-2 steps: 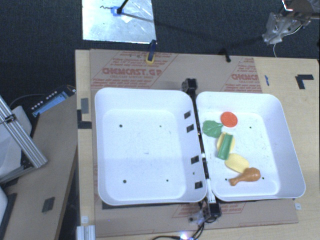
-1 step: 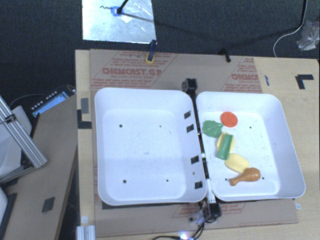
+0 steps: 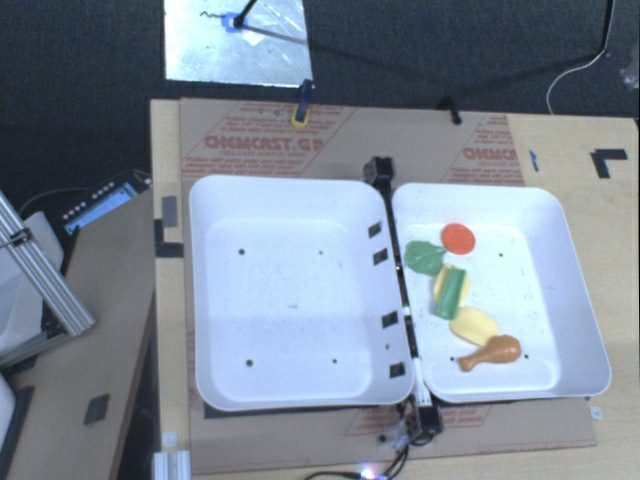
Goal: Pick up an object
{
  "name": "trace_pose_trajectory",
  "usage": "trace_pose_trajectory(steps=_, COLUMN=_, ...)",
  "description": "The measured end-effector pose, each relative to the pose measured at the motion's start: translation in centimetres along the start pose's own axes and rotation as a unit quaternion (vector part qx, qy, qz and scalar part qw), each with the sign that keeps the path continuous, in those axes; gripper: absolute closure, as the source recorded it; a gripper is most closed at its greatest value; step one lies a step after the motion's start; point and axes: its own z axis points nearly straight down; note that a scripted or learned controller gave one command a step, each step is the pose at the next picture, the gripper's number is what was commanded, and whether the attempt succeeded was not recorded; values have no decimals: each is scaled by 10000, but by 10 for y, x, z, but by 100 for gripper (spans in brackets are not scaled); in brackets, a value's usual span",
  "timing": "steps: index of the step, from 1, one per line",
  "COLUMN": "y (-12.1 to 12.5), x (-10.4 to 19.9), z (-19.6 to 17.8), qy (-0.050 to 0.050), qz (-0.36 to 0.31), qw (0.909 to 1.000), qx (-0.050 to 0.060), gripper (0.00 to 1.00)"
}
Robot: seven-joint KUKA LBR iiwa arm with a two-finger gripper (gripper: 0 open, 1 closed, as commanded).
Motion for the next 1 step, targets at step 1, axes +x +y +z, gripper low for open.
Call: trace_pose_trajectory(steps=1, y=0, x=21, z=-45, qy=3, qz=-30, qw=10000, qx=-10, gripper=100)
